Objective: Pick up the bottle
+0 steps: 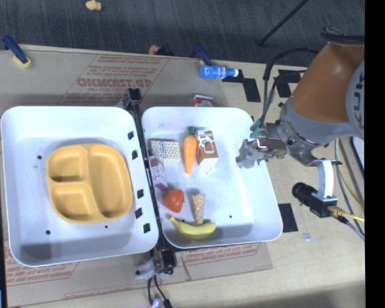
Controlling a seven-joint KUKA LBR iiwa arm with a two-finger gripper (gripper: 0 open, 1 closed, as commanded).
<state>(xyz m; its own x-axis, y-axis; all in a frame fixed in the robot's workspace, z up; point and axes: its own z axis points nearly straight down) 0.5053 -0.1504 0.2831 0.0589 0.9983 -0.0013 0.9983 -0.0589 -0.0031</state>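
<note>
Two white bins [25, 127] sit on a tan desk [83, 69] printed with red lettering. The left bin holds a yellow tray [90, 181]. In the right bin lie an orange carrot [189, 154], a red tomato [174, 200], a yellow banana [192, 227], a white and orange carton [207, 147] and a checkered packet [165, 150]. At upper centre lies a blue bottle [217, 72]. The arm [327, 88] is grey and orange.

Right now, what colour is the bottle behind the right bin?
Blue, with a paler cap end; the bottle lies on the bench, clearest in the camera view.
</note>
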